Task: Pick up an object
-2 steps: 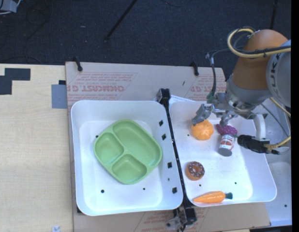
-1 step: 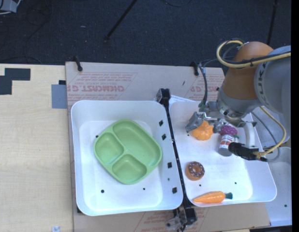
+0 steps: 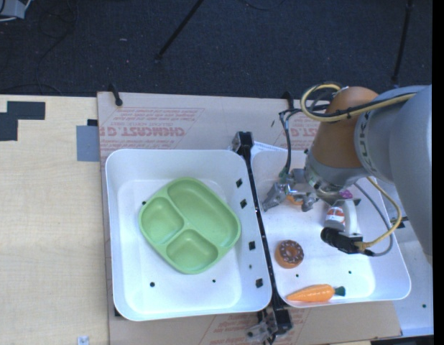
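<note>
nearest, at the lower right of the frame, the toy carrot (image 3: 312, 292) lay in the right bin (image 3: 394, 282), its long axis left to right, green top pointing right. it looked light, stiff and smooth; gripping across its middle seemed best. above it sat the doughnut (image 3: 289, 254). farther up, the gripper (image 3: 294, 192) hovered; whether the jaws were open, i cannot tell.

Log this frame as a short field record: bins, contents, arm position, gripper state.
left bin: holds a green divided plate, three compartments, nothing in them
right bin: holds a chocolate donut and a toy carrot near the front edge
arm: reaches over the right bin's back half
gripper: low at the back of the right bin, near the divider; finger state cannot be told
held object: none visible
</note>
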`<move>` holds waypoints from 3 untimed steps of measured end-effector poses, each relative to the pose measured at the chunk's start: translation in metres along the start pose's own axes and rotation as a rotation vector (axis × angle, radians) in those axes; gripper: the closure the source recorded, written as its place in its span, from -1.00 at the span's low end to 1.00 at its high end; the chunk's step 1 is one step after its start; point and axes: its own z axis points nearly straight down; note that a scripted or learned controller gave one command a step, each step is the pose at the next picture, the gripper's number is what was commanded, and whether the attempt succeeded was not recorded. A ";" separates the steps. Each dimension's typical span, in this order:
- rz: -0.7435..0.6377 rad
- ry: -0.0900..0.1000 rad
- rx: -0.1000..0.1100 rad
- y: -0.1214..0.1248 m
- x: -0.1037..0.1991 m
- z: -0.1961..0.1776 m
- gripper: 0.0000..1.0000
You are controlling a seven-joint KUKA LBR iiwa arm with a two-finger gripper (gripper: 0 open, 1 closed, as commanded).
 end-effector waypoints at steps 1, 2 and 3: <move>0.004 -0.001 -0.003 -0.001 0.001 0.015 -1.00; 0.009 -0.001 -0.003 -0.001 -0.001 0.004 1.00; 0.005 -0.002 -0.012 0.002 -0.003 -0.059 1.00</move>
